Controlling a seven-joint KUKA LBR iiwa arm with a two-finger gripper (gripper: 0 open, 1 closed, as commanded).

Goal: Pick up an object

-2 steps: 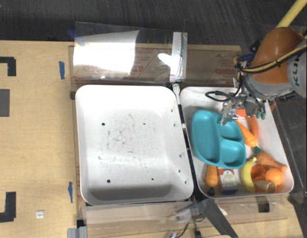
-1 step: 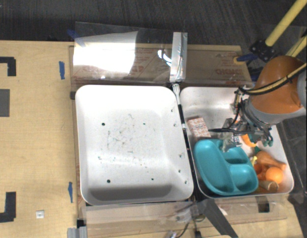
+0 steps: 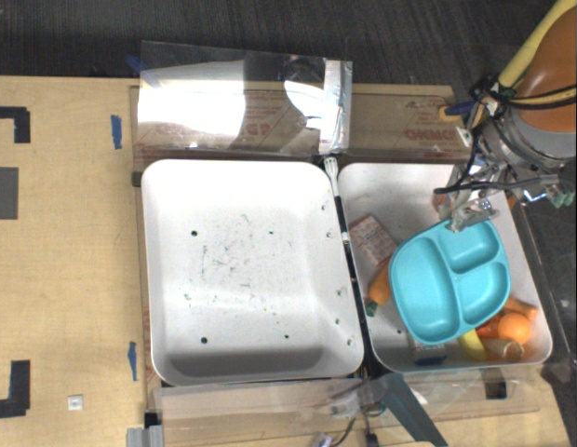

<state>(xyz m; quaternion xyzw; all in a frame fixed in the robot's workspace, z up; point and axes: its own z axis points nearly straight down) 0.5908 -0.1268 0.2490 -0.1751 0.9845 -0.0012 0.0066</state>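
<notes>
A turquoise divided plate (image 3: 450, 285) lies tilted in the right bin (image 3: 400, 189), resting on other items. My gripper (image 3: 472, 214) hangs at the plate's far upper rim, right against its edge; whether it grips the rim is unclear. Under the plate's right side sits an orange fruit (image 3: 515, 327) with a yellow piece (image 3: 472, 345) beside it. A small orange item (image 3: 379, 290) peeks out at the plate's left. A brown paper packet (image 3: 371, 238) lies flat near the bin's left wall.
The left bin (image 3: 242, 268) is a white tray with scuff marks. A clear plastic panel (image 3: 242, 105) stands behind it. The arm's orange band (image 3: 549, 77) and cables come in from the upper right.
</notes>
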